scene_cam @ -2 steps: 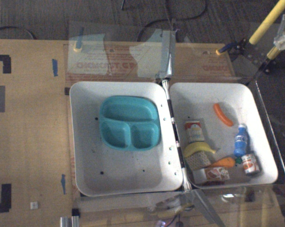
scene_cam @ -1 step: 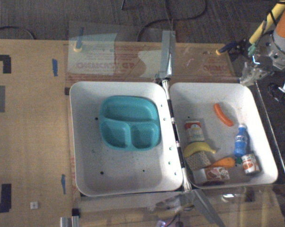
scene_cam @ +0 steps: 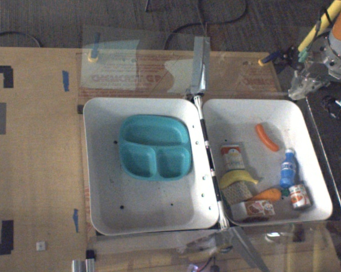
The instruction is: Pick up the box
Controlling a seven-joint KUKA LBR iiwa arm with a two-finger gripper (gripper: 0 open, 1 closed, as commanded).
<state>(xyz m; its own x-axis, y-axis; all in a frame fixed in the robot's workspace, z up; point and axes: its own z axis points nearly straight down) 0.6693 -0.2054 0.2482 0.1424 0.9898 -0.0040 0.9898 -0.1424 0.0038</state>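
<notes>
Gripper (scene_cam: 302, 88): parked above right bin's (scene_cam: 306, 118) far right corner, blurred; open/closed state can't be determined, no item seen in it. Box (scene_cam: 233, 157): lies flat, bin centre-left, touching banana (scene_cam: 237, 178). Prob. light cardboard, stiff but crushable; grip across narrow sides. Label illegible; near end partly hidden by banana.

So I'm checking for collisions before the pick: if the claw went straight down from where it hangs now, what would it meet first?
Probably the bench beside the right bin's upper right corner; the claw seems outside the rim, though depth is unclear.
</notes>
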